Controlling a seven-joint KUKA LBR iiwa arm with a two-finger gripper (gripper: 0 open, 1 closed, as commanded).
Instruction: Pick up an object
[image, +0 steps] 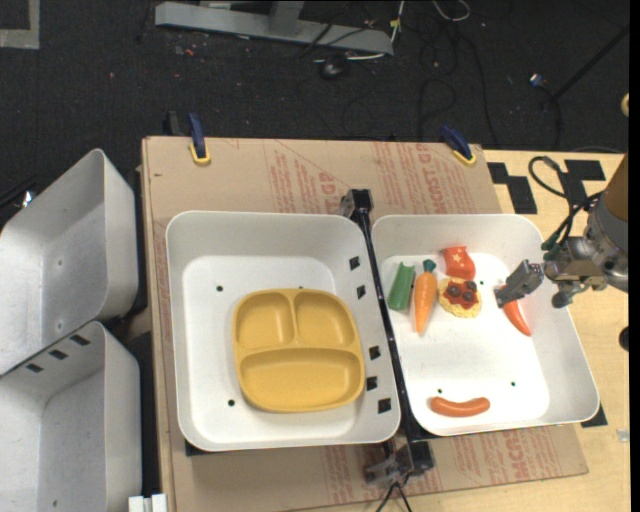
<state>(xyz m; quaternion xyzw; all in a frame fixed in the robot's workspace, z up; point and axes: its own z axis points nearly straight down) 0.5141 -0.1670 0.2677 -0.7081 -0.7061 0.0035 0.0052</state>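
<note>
I can't tell the gripper's (522, 281) state, and hovering by the right bin's (575, 360) 3 o'clock wall, it may clip that wall or knock the chili (517, 316).

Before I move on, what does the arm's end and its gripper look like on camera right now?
At the view's right, the arm's end is a grey-tan cylinder with an orange patch near the top edge. Below sits a grey metal wrist block, and the gripper is dark grey and angular. Black cables loop beside it.
</note>
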